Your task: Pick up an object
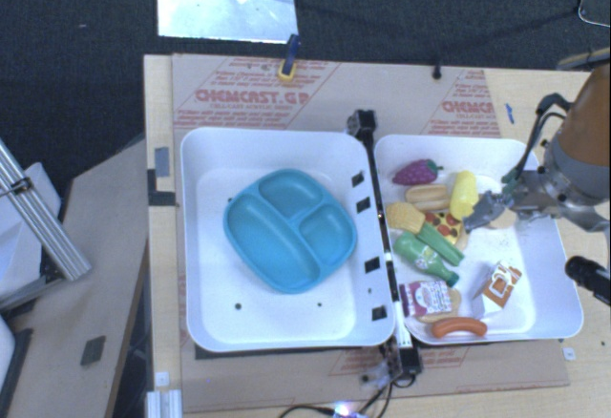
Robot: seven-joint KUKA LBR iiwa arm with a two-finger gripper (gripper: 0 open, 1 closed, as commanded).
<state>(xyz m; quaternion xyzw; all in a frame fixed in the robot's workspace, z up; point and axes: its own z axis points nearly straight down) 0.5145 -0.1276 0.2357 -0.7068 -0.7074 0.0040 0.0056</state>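
Two shallow white bins sit side by side on the tabletop (162, 244). Farthest left, the left bin (205, 311) carries a blue divided plate (289, 229), lying flat near its middle. A row of black clips (370, 235) runs along the seam where the bins meet. Next comes the right bin (549, 297) with a crowd of toy foods: a purple bunch with a green stem (417, 172) near the far wall, a tan bun piece (427, 196) just in front of it, a yellow corn cob (463, 194) standing beside that, a pizza slice (445, 223) below, and a green bottle (426, 257) lying tilted toward the seam. Nearer the front wall lie a red and white packet (428, 297), an orange sausage (459, 327) and a small white carton (500, 284). Rightmost, the end effector (487, 208) hangs low over the bin, just beside the corn cob and pizza slice; I cannot tell whether it is apart or together. Nothing is visibly gripped. The grey arm (582, 158) enters from the right edge.
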